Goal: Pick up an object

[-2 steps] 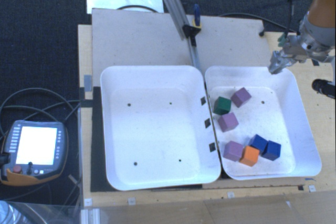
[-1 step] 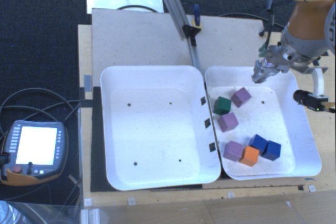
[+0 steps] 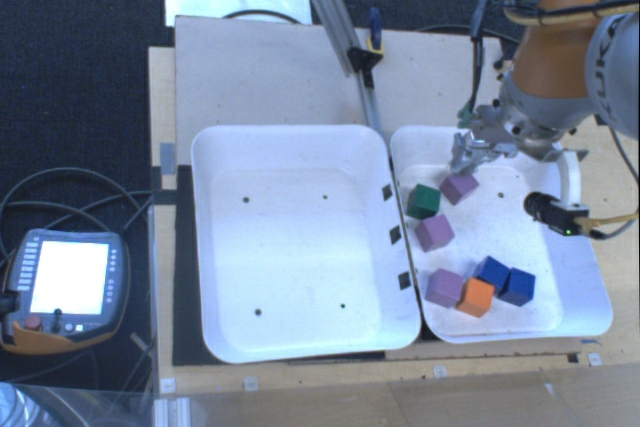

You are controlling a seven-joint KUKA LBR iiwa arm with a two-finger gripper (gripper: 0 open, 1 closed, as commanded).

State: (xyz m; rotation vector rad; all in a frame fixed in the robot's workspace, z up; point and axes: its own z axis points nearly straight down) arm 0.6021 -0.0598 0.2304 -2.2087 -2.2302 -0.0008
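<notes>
The tool (image 3: 466, 155) hovers at the upper part of the right bin (image 3: 585, 310), just above a purple cube (image 3: 459, 186); I cannot tell its state. Centre over that cube, keeping off the green cube (image 3: 424, 201) just left, before descending.

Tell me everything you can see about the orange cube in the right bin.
The orange cube is a small, plain, matte block, turned a little askew to the bin's walls. It lies flat on the floor of the right bin, toward its near edge. It sits between a purple cube and a blue cube, seeming to touch both. The pincer is far from it.
</notes>
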